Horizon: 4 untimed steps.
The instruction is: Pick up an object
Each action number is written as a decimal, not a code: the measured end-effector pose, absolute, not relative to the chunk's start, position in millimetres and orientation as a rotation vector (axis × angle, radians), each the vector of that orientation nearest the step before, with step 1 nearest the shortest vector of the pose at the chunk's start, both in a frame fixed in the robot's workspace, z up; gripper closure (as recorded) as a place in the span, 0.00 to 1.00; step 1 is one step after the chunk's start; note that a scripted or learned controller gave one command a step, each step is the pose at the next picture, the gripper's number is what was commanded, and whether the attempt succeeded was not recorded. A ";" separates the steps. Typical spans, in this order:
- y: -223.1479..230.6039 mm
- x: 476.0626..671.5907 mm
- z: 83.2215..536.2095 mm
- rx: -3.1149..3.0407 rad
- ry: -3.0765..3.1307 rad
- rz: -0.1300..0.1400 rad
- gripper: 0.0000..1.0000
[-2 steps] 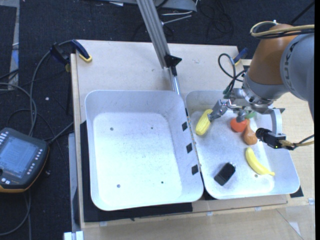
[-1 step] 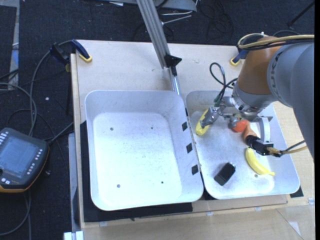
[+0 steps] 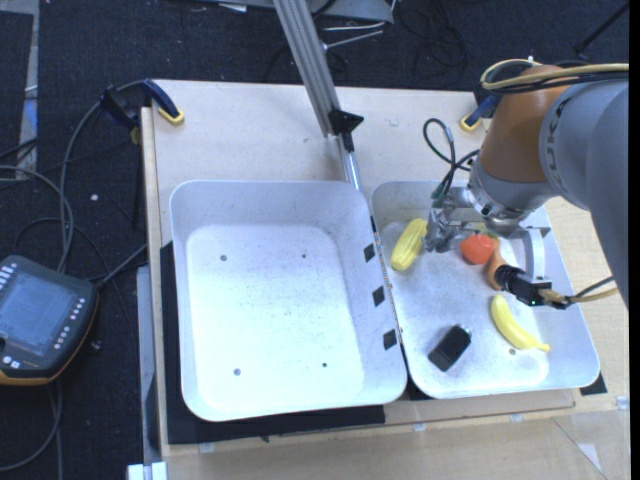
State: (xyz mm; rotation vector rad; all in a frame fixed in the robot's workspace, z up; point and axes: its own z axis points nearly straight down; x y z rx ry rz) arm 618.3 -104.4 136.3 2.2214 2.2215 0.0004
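Note:
The right bin (image 3: pixel 560 358) holds a yellow corn cob (image 3: pixel 407 245) at its upper left, an orange-red round object (image 3: pixel 478 249) right of that, a yellow banana (image 3: pixel 516 325) at the right, and a small black block (image 3: pixel 449 347) near the front. My gripper (image 3: pixel 440 234) hangs low over the bin's upper part, between the corn cob and the orange-red object, right beside the cob's right end. The wrist hides its tips from this angle. Nothing is seen lifted off the bin floor.
The left bin (image 3: pixel 270 298) lies alongside, its raised rim meeting the right bin's near the corn cob. A slanted metal pole (image 3: pixel 312 53) runs down to the bins' far junction. Cables loop beside the wrist. A teach pendant (image 3: pixel 40 313) rests off the bench at far left.

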 end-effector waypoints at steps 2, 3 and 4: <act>-107.9 615.5 261.3 2.218 2.218 0.006 1.00; -107.9 615.8 273.3 2.221 2.221 0.001 1.00; -55.7 595.4 275.7 2.217 2.226 0.002 1.00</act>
